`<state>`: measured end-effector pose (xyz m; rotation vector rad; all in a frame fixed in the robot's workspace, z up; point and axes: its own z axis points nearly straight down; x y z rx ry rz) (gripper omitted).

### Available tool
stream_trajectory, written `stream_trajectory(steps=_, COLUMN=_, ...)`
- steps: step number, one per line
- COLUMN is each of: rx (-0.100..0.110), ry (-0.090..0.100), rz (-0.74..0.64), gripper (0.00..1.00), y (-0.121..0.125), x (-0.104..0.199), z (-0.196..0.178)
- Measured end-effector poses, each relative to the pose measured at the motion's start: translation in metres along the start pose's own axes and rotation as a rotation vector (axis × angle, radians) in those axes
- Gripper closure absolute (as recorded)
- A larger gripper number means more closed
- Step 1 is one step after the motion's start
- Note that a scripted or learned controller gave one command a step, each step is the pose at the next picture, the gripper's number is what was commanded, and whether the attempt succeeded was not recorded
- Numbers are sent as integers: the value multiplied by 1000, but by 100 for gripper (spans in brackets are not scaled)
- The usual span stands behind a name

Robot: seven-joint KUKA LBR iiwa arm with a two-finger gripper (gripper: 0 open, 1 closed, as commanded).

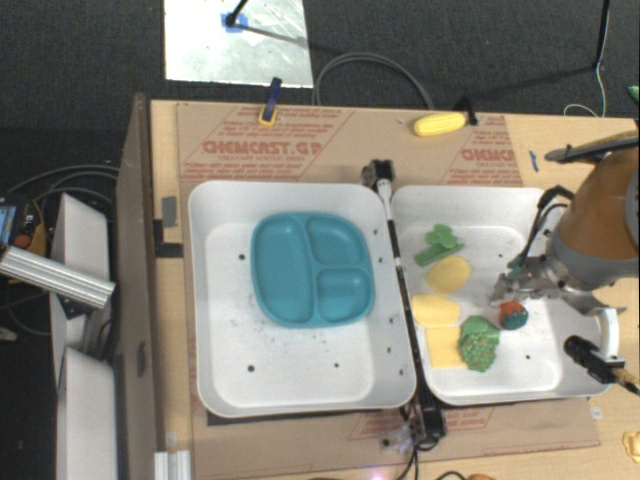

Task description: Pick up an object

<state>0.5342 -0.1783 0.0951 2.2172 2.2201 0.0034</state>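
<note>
The two-finger gripper (512, 293) sits in the right white plastic bin (540, 383), its spread impossible to tell, just above a small red-orange lump (514, 316). A knobbly green broccoli piece (479, 343) lies at seven o'clock from it. The cardboard (300, 143) reads "CHEMCAST"
</note>
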Motion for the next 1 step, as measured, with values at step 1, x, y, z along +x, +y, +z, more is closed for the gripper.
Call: stream_trajectory(steps=1, rx=-9, ry=2, rz=-12, gripper=100, y=30, x=79, z=-108)
